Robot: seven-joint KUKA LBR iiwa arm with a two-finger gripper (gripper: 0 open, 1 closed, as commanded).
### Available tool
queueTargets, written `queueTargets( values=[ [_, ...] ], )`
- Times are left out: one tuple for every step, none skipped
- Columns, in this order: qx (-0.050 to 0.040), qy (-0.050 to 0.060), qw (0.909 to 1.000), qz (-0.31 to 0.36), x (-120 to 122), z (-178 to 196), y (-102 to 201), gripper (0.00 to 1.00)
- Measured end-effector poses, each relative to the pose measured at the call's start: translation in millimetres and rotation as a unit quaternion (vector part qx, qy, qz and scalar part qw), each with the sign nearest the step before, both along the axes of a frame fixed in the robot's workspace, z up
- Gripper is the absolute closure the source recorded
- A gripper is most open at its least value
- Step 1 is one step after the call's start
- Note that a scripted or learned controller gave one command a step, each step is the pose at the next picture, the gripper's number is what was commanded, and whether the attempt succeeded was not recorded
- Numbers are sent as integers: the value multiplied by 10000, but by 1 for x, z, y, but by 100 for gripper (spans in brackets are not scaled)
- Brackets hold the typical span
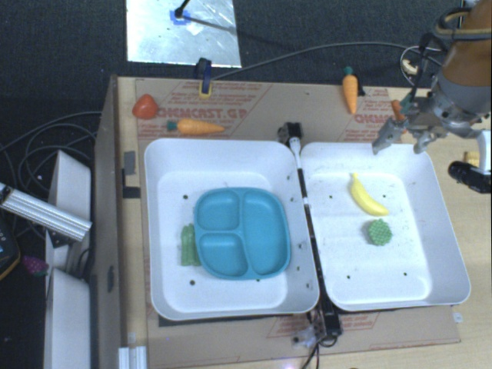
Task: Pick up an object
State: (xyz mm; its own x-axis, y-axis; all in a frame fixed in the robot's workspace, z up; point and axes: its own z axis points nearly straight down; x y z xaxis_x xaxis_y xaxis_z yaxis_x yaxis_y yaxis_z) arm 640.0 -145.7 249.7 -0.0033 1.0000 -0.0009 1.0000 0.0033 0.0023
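The gripper (401,138) is hanging over the far right corner of the right bin (438,206), and its two fingers (382,139) are standing apart from each other, released, with nothing between them. The grey arm (461,68) with the orange band is reaching in from the right side, above the bench.

In the right bin a yellow banana (367,196) is lying near the middle, a little toward the far side, and a green round object (379,232) with a bumpy surface is sitting just beside it, on the nearer side. The two are close but I cannot tell if they are touching. The gripper is staying well apart from both of them.

In the left bin (165,206) a blue divided plate (241,232) is lying flat, and a green piece (188,245) is resting against its left edge.

On the cardboard behind the bins, one carrot (199,127) is lying flat beside a red tomato-like thing (145,107), and another carrot (350,91) is lying behind the right bin.
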Motion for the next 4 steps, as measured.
queueTargets(
  values=[
    [10, 30, 10000, 8, 18, -149, 3, 0],
    [-1, -18, 10000, 22, 21, -135, 2, 100],
    [-2, -15, 10000, 23, 21, -135, 2, 0],
    [4, 12, 10000, 8, 7, -166, 18, 0]
  ],
)
